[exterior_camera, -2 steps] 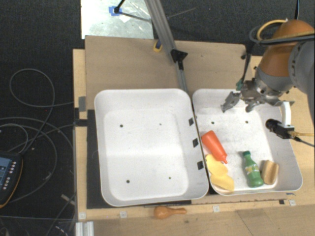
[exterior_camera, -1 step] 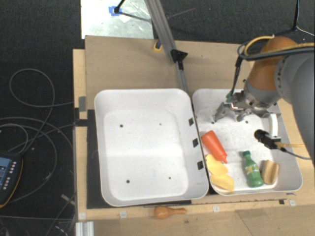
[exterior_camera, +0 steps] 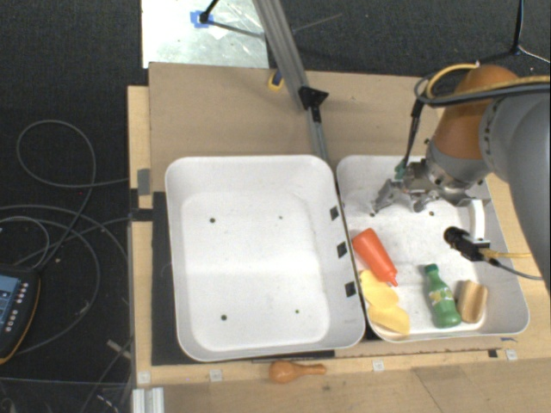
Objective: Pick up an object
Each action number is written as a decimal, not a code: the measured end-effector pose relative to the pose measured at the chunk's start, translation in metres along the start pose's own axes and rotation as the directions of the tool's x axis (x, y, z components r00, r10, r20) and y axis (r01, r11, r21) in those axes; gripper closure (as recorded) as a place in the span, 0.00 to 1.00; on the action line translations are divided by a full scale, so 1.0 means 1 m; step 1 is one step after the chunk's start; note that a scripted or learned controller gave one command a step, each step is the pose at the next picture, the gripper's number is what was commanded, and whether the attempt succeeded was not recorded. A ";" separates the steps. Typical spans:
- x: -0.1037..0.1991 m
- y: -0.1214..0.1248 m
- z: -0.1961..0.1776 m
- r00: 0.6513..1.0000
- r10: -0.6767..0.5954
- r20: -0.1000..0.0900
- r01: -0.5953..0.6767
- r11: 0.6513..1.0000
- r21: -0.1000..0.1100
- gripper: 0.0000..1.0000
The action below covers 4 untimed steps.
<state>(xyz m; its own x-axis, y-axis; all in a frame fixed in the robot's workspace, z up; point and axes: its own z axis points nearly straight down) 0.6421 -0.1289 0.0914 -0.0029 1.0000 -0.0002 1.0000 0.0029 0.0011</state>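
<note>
A wooden bench (exterior_camera: pixel 224 110) stands on dark carpet (exterior_camera: pixel 69 50), with loose cables (exterior_camera: pixel 52 222) lying to its left and a handheld pendant (exterior_camera: pixel 15 308) at the view's left edge. A pale floor patch (exterior_camera: pixel 185 15) bearing blue tape (exterior_camera: pixel 201 18) lies beyond the bench, and a grey pole (exterior_camera: pixel 284 46) slants down to the gap between the bins. The left bin (exterior_camera: pixel 258 256) and the right bin (exterior_camera: pixel 508 317) sit side by side, their rims touching. A small orange item (exterior_camera: pixel 297 370) rests on the bench in front of the left bin.

The green bottle (exterior_camera: pixel 441 297) carries a pale label, too small to read.

The arm (exterior_camera: pixel 491 119) reaches in from the right, and the gripper (exterior_camera: pixel 405 194) hangs over the far part of the right bin. Whether its fingers are spread or pressed together cannot be told. The objects lie nearer the camera, apart from the gripper: an orange carrot-shaped piece (exterior_camera: pixel 376 254), a yellow piece (exterior_camera: pixel 385 304) touching it, the green bottle, and a tan piece (exterior_camera: pixel 471 300) just beside the bottle.
</note>
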 end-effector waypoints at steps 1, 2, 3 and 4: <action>0.000 0.001 -0.012 1.000 -0.001 0.000 0.001 1.000 -0.004 1.00; 0.004 -0.006 -0.063 1.000 -0.001 0.000 0.001 1.000 -0.005 1.00; 0.008 -0.009 -0.125 1.000 -0.004 0.001 0.004 1.000 -0.008 1.00; 0.008 -0.007 -0.180 1.000 -0.004 0.001 0.004 1.000 -0.008 1.00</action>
<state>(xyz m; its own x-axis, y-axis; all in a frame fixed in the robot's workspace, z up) 0.6347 -0.1207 0.2715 -0.0073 1.0000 -0.0017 0.9999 0.0073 0.0088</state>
